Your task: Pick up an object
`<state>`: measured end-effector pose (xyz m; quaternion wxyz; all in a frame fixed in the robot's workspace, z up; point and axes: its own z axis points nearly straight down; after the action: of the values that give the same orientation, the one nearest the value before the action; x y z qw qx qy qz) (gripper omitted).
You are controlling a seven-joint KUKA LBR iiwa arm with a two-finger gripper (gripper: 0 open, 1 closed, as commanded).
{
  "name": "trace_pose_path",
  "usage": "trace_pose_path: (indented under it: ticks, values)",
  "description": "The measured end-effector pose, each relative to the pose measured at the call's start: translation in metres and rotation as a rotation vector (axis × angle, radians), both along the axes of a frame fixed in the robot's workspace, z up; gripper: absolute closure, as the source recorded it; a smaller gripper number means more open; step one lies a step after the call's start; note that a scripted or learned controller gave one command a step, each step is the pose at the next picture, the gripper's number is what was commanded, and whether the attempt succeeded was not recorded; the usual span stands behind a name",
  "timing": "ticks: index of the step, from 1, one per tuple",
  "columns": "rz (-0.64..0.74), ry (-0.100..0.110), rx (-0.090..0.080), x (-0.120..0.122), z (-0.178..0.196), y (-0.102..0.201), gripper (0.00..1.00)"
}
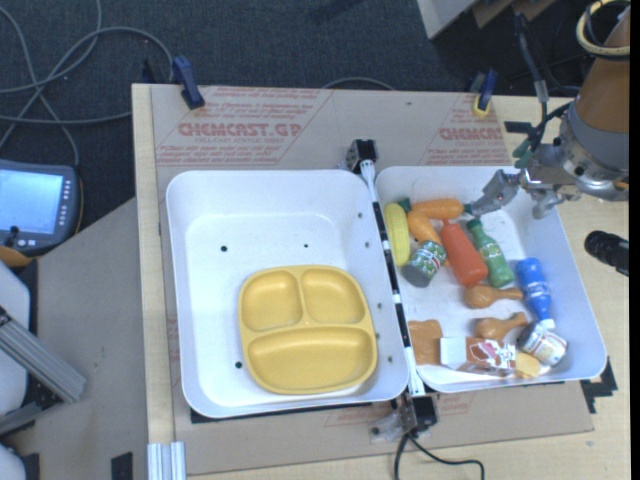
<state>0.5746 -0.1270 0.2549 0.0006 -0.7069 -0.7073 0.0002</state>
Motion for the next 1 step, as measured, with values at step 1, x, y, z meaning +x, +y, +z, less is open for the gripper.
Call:
trace_pose_path:
  ticks: [1]
  values:
    - [-0.002,-0.024,-0.012,-0.0079,-0.1474,-0.0193,0.00]
